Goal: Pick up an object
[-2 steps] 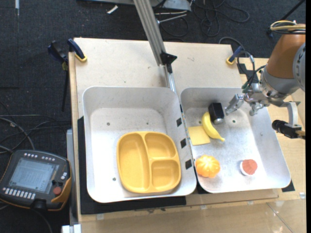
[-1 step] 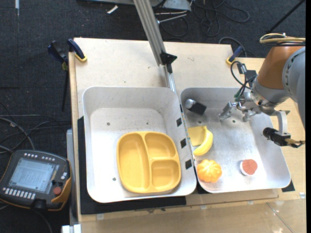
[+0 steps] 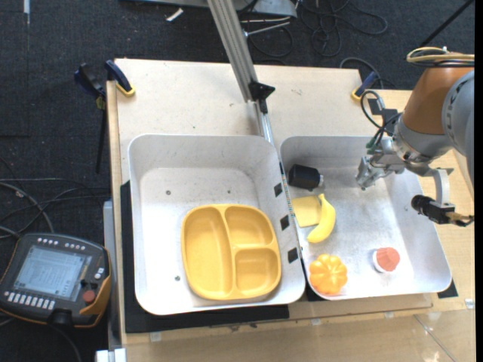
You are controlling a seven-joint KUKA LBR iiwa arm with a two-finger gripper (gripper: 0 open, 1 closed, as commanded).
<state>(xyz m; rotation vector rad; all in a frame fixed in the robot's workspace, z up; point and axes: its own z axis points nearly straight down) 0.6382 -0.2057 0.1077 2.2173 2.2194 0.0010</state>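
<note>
Camera view is showing the gripper (image 3: 367, 173) hovering above bare floor in the far part of the right bin (image 3: 423, 236), carrying nothing; whether it is spread or pressed together, I cannot tell from this angle. To do this step well, I judge the arm should be settling on one object, centring over it, and descending straight so the jaws are straddling its narrow side.

Taking the gripper as the landmark, the black cup (image 3: 304, 177) is lying on its side near it, to its left in the picture. The banana (image 3: 323, 222) with a pale yellow block (image 3: 304, 211) touching it is sitting nearer the camera and leftward. The orange pumpkin-like toy (image 3: 328, 273) and the small red-topped piece (image 3: 386, 259) are resting well apart from it, at the bin's near edge.
</note>
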